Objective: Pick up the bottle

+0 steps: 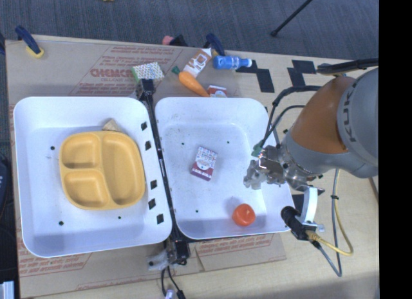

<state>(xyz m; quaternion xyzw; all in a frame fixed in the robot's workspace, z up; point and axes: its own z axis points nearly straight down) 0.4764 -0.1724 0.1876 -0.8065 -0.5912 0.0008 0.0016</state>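
A small blue bottle [230, 62] lies on its side on the cardboard behind the right bin [172, 163]. Beside it, to the left, lies a white bottle with an orange label [197, 63]. My gripper [256, 174] hangs low over the right edge of the right bin, far in front of both bottles. Nothing shows in its grasp. A purple and white carton [204, 163] lies in the middle of that bin, left of the gripper. An orange ball-like fruit [243, 215] sits near the bin's front wall, just below the gripper.
The left bin [26, 163] holds a yellow divided plate [102, 169]. A toy carrot [192, 84], a small red and white box [217, 90] and a checked packet [148, 71] lie on the cardboard behind the bins. Cables [335, 240] trail from the wrist at the front right.
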